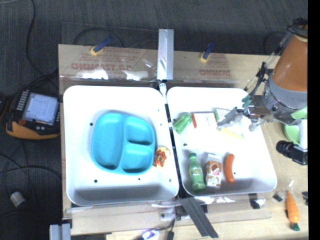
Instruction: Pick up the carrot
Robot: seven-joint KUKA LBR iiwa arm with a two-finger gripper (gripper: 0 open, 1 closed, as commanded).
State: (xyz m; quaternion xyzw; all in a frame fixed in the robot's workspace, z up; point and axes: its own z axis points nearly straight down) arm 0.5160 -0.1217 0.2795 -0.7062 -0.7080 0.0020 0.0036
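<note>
So, quick rundown of the bench from above:

Arm: grey body with the orange band (pixel 295 59), coming in from the right edge, partly cut off by the frame.
Gripper (pixel 240 118): hanging over the upper right part of the right bin (pixel 270 176); two fingers look spread, one pointing down-left at (pixel 227 119), the other at (pixel 254 125). Nothing pinched between them as far as I can see.
Carrot (pixel 292 210): outside both bins, lying on the bench near the bottom right corner, orange with a green end pointing down. Well apart from the gripper.
Right bin contents: green pepper-like thing (pixel 181 122) by the left wall, white and red box (pixel 204 120) beside it, something pale yellow (pixel 231 132) just under the gripper and hard to make out, green bottle (pixel 196 172), small carton (pixel 214 174), orange-red sausage shape (pixel 229 167) in a row near the front.
Left bin (pixel 80 184): blue divided tray (pixel 122 141) in the middle, small red and yellow item (pixel 160 156) between the tray and the right wall, too blurry to name.
Off the bench: handheld screen unit (pixel 37 111) on the floor at left.
</note>
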